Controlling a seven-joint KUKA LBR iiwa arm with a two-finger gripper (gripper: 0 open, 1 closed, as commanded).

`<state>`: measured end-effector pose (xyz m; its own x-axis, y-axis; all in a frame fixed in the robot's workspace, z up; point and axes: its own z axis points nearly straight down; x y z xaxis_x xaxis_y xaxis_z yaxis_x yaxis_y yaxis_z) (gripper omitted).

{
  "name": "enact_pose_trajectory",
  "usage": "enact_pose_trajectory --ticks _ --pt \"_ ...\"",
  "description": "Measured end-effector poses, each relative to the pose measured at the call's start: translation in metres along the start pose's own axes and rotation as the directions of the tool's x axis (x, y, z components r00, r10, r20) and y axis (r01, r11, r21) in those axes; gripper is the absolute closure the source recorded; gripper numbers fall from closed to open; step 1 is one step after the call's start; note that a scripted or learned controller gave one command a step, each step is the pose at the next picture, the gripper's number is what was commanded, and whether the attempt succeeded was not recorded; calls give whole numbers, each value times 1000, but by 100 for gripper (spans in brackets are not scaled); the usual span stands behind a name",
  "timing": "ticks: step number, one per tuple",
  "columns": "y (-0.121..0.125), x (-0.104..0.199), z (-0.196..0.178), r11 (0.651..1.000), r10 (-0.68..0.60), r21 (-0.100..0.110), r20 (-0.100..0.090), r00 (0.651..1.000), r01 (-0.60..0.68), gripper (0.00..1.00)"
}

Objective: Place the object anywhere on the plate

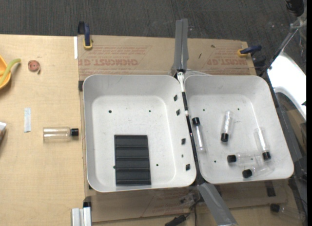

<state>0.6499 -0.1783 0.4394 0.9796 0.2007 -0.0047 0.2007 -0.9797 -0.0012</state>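
A black ridged plate (131, 160) lies flat in the left bin (97, 98), toward its near side. Several clear vials with black caps lie in the right bin (263, 93). One vial (198, 135) rests along the bin's left wall. Another (225, 125) lies near the middle, apart from the rest. A third (261, 142) lies toward the right, and two more (243, 160) (256, 170) cluster at the near right corner.
Outside the bins, a loose clear vial (58, 132) lies on the wooden bench at left, with a small white strip (27, 120), a pink disc (33, 65) and an orange bowl (4, 73) beyond it. Clamps (85, 36) (248, 51) hold the cardboard behind the bins.
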Motion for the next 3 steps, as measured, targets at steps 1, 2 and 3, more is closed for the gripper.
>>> enact_pose_trajectory --ticks 1,2,3 --pt "38 -36 0 1000 1 1 1 1000 -1 0" --pt "-22 3 -1 1000 -9 -1 -1 1000 9 0" --pt "43 -14 0 1000 -1 1 1 1000 1 0"
